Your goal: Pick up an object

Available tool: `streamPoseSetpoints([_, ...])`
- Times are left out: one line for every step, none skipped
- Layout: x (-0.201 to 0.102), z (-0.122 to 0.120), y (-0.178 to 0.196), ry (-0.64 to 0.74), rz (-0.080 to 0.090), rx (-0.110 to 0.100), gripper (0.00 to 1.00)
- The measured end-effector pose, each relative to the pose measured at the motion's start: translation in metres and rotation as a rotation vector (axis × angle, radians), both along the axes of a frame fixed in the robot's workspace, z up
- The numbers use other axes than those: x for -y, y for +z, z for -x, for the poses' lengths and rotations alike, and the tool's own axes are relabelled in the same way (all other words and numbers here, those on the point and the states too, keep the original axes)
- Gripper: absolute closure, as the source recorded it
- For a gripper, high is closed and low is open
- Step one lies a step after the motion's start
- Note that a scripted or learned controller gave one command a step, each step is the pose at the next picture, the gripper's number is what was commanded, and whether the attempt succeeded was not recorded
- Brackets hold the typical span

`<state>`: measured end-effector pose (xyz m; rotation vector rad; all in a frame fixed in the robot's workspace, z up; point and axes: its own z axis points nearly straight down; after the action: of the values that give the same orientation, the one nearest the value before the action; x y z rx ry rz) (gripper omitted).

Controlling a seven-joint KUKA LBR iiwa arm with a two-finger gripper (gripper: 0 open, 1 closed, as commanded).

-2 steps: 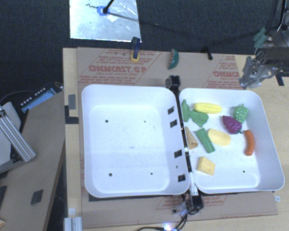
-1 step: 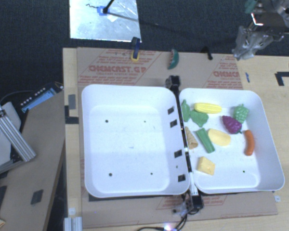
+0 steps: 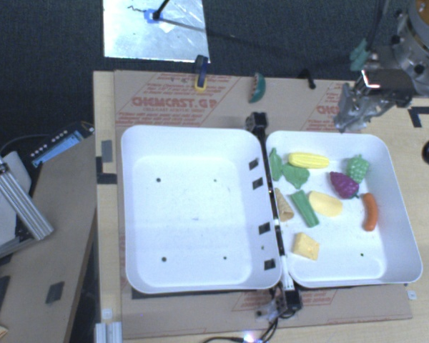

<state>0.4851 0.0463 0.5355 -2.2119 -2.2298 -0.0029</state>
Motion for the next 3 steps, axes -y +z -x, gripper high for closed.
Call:
streamPoseSetpoints([-0.036,-0.019,-0.153,-0.001,0.004,-0.013,1.00])
streamPoseSetpoints([-0.028,-0.135,-0.068,-0.007,0.002,0.016,1.00])
streamPoseSetpoints([-0.037,-0.024,-0.110,-0.002,0.001,-0.005,1.00])
